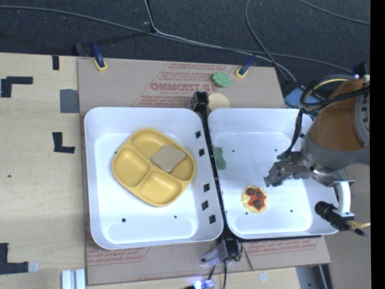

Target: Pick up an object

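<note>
Your gripper [275, 177] hangs over the right bin [240, 224]; I cannot tell its grip. The small pizza [255, 198], roundish with no clear long axis, lies at its 7 o'clock. In the left bin [105, 224], a yellow tray [141, 182] holds a toast slice [168, 158].

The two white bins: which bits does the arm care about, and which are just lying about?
Job:
- gripper
- small round yellow toy pizza with red and dark toppings
- small green piece by the divider

Lying about:
- yellow compartment plate
- tan square slice
- green dotted disc on the cardboard
</note>
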You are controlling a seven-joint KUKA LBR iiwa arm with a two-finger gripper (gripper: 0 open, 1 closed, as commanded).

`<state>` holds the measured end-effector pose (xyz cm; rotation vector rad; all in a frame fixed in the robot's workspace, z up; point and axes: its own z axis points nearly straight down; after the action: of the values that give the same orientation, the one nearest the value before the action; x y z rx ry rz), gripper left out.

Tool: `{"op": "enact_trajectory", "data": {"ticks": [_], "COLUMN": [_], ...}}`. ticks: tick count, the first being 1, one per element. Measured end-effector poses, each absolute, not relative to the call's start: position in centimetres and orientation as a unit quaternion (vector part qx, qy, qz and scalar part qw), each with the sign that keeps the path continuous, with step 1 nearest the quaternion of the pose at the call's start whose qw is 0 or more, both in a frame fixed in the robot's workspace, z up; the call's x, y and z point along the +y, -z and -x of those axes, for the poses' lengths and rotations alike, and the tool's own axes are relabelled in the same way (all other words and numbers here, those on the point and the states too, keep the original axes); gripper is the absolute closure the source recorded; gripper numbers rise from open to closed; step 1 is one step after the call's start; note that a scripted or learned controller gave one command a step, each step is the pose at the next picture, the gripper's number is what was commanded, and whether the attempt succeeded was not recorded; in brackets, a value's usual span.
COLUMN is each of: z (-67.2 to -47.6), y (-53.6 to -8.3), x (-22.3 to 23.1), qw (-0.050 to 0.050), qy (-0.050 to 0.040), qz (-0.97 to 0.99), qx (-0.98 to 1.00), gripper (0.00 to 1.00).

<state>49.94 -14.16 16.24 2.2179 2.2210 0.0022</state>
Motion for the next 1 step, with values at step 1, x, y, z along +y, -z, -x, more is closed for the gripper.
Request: {"op": "enact_trajectory", "data": {"ticks": [1], "z": [-50.33], "y": [-20.56], "x": [-13.71], "qw": [0.001], "qy": [-0.0006], "qz": [-0.706], "qx": [0.708], "gripper": [1.00]}}
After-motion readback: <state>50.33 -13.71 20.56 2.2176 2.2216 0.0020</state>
